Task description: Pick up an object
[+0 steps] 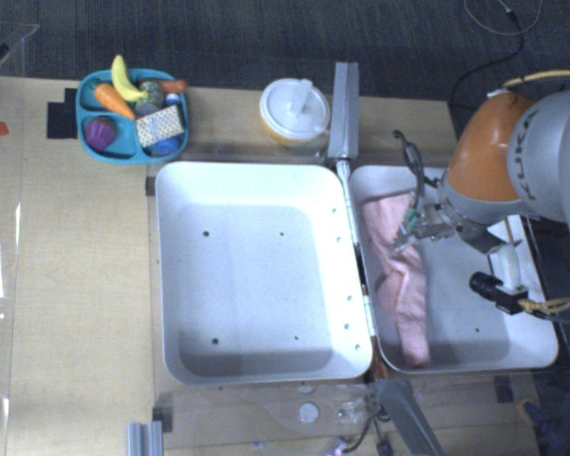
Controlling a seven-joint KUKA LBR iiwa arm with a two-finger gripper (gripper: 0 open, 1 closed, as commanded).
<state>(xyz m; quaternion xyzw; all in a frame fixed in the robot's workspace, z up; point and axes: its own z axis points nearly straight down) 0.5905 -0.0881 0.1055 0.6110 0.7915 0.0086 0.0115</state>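
- Seemingly low over the pink cloth [399,288], the jaws [410,228] hang at its upper folds; whether they are clenched I cannot tell.
- Cloth lies along the right bin [475,345] left wall, likely reachable there.
- Left bin [256,274] sits beside it on the desk [66,283].

Pretty clearly a robotics lab, not anybody's kitchen.

You've got a pale wooden bench [66,283] with two shallow white bins, the left bin [256,274] and the right bin [475,340], butted side by side, and a grey arm with an orange band [499,155] leaning in over them. A blue tray of toy food [131,114] and a lidded tub [294,110] sit at the back like test props, with dark carpet [218,12] and a loose cable [499,12] behind.
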